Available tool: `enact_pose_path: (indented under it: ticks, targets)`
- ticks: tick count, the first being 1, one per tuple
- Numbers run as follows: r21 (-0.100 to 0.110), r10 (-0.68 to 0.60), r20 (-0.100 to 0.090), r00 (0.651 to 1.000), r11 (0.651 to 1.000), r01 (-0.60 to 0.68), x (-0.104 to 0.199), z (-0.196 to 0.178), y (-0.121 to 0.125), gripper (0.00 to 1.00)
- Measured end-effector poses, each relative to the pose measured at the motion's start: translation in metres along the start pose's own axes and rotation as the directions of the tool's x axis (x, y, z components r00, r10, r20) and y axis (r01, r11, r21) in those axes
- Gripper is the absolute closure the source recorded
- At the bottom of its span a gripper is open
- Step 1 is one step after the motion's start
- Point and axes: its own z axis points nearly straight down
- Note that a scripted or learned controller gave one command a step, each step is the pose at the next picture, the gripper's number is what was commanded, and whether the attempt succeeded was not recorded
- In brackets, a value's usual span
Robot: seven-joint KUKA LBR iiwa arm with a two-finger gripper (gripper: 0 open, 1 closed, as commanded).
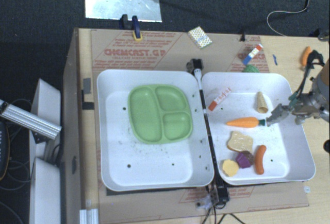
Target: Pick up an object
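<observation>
Camera view: two white bins side by side on the bench [154, 45]. Left bin [111, 115] carries a green divided plate [160, 114]. Right bin [289, 115] holds the loose items: carrot [242, 123] near centre, cone-shaped piece [262, 102] at its 1 o'clock, slice of bread [240, 141] at its 6 o'clock, purple piece [244, 159] and yellow piece [230, 168] lower down, red sausage [260, 159] at 5 o'clock, and a small red-and-white wrapper [218, 99] at 10 o'clock. Gripper [273, 115] reaches in from the 3 o'clock side, low over the right bin. Whether the fingers are apart or closed cannot be told at this size; nothing is seen between them. Carrot judged the likely target: it lies at 9 o'clock from the gripper, just beside it, green top nearest the tip. Its long axis runs 3-to-9, roughly in line with the arm's reach, so a grasp across the body would likely call for the arm to advance over it first.
</observation>
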Motion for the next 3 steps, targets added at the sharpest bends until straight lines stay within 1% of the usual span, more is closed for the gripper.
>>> enact_pose_path:
  ticks: [1, 2, 3]
  targets:
    - [-0.002, 0.0, 0.0, 1.0, 1.0, 0.0, 0.006, 0.158, 0.037, 0.0]
    - [-0.002, -0.001, 0.0, 1.0, 1.0, 0.001, 0.002, 0.157, 0.09, 0.0]
    - [-0.004, -0.002, 0.0, 1.0, 1.0, 0.002, 0.001, 0.147, 0.091, 1.0]
